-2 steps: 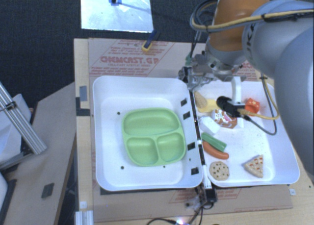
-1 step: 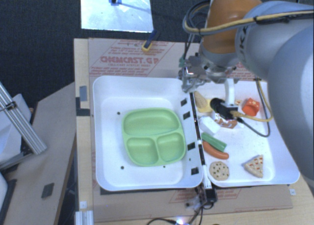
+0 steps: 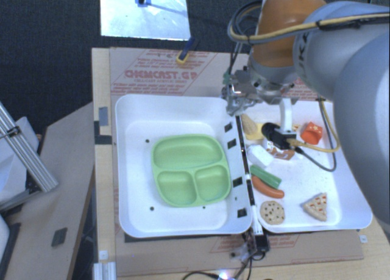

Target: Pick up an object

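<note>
My gripper (image 3: pixel 234 105) hangs over the back of the wall between the two white bins, under the orange band of the arm. The right bin (image 3: pixel 350 202) holds toy food. A pale yellow banana (image 3: pixel 250 127) lies just right of the gripper. Further right sits an orange-red piece (image 3: pixel 311 133). Towards the front lie a green stick (image 3: pixel 265 175), a red-orange sausage (image 3: pixel 269 190), a chocolate-chip cookie (image 3: pixel 272 213) and a pizza slice (image 3: pixel 317 207). A small white piece (image 3: pixel 258 154) lies by the dividing wall.
In the left bin (image 3: pixel 131 150) lies a green plate (image 3: pixel 189 169) with three compartments. Both bins stand on a cardboard sheet (image 3: pixel 158 72). The arm's grey body covers the back right of the right bin.
</note>
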